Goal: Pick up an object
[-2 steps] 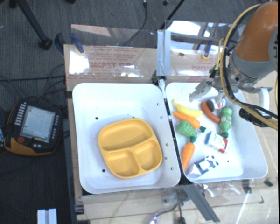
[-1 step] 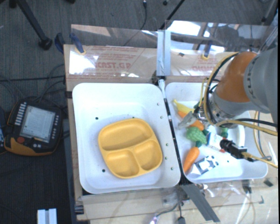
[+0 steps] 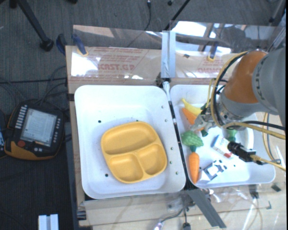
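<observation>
In the left bin (image 3: 86, 109) a yellow divided tray (image 3: 133, 151) is seen lying flat near the middle, well apart from the arm. In the right bin (image 3: 259, 176) a green leafy toy (image 3: 192, 139) is found close to the dividing wall, with an orange carrot (image 3: 194, 167) just below it, its long axis running roughly up and down the view. A yellow and orange piece (image 3: 189, 110) lies above these. The gripper (image 3: 205, 120) is lowered just right of that cluster; it probably sits nearest the green toy. Its state cannot be told.
</observation>
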You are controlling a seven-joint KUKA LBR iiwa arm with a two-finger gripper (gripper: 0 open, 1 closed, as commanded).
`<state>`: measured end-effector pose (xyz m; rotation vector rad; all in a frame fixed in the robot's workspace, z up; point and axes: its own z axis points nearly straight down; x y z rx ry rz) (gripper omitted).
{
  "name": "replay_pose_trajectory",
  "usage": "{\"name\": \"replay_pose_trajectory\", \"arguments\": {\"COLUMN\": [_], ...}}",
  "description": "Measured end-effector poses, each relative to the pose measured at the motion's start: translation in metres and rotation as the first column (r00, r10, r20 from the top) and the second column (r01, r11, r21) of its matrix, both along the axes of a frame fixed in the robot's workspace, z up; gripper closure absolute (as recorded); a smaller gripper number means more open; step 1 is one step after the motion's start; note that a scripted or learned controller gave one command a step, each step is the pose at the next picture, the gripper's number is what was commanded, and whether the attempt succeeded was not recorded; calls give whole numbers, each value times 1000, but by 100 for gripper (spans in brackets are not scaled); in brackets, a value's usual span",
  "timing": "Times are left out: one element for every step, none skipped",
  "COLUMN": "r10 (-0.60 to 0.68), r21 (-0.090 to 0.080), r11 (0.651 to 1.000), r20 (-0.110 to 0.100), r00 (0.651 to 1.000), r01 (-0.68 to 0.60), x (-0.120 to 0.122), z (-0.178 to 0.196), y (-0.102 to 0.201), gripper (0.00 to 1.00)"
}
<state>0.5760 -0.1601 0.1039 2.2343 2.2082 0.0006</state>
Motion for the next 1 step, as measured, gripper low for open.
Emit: {"name": "replay_pose_trajectory", "arguments": {"r10": [93], "r21": [0], "r11": [996], "r20": [-3], "r00": [996], "r01": [-93], "x": [-27], "z": [127], "y": [37], "gripper": [100]}}
